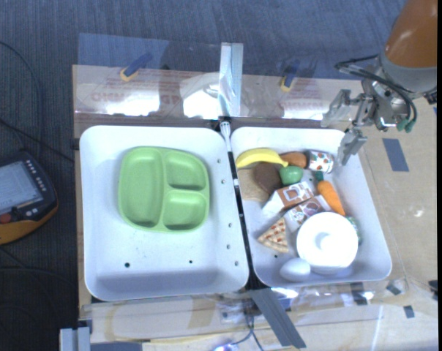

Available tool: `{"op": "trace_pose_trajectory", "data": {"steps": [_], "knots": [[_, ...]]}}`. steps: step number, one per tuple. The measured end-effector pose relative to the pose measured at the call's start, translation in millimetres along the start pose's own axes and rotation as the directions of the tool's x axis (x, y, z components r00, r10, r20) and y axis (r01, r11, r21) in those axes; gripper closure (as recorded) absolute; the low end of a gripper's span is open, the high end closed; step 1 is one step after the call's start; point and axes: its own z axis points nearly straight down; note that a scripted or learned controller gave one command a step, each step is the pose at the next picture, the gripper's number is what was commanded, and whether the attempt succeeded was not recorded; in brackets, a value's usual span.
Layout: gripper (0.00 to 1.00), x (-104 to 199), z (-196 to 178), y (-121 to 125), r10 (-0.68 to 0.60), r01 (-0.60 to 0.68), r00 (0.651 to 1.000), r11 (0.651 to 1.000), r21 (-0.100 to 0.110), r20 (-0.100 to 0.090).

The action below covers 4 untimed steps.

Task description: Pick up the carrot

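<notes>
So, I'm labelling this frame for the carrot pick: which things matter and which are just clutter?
Matter:
orange plastic carrot
two-finger gripper
right white bin

Clutter:
yellow banana
white round bowl
pizza slice
green divided plate

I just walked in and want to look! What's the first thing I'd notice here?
The green tray pops out first, alone in the left bin. Next comes the right bin, crowded with toy food: a banana at the back, an orange carrot by the right wall, and a white bowl in front. The gripper hangs over that bin's back right corner.
</notes>
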Motion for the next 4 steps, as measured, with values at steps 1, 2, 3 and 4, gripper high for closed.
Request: {"op": "trace_pose_trajectory", "data": {"steps": [1, 2, 3, 4], "knots": [[0.00, 68, 153, -32, -0.162, 0.162, 0.987, 0.987, -0.005, -0.007], [0.00, 70, 178, -40, -0.149, 0.149, 0.989, 0.989, 0.002, 0.007], [1.00, 67, 166, -40, -0.150, 0.150, 0.989, 0.989, 0.007, 0.015], [1.00, 68, 76, 6, -0.121, 0.121, 0.993, 0.993, 0.001, 0.009]]}}
